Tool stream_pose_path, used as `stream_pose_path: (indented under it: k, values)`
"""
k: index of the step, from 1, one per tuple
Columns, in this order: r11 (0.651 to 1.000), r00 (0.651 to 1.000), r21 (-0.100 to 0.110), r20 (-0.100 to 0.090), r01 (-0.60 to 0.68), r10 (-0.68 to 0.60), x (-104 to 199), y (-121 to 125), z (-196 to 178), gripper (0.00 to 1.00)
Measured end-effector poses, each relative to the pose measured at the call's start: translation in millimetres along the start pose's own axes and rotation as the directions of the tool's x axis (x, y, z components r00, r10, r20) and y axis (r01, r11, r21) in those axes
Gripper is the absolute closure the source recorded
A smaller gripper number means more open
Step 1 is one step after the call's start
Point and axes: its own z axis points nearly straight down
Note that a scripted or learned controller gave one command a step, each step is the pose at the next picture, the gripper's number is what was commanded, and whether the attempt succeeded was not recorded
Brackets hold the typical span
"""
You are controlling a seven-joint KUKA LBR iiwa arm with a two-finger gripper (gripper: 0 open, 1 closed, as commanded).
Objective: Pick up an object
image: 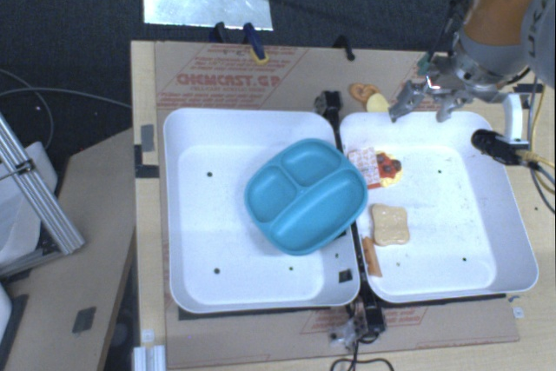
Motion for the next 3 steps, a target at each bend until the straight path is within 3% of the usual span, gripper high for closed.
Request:
stream_pose_path:
  k: [1, 2, 3]
  values:
    - [1.0, 1.0, 0.005, -0.004, 0.009, -0.009, 92, 6, 66, 0.0]
    - [1.0, 1.0, 0.002, -0.006, 0.01, -0.01, 185, -44, 48, 0.0]
    - [1.0, 1.0, -0.001, 0.001, -0.004, 0.004, 156, -23, 63, 0.0]
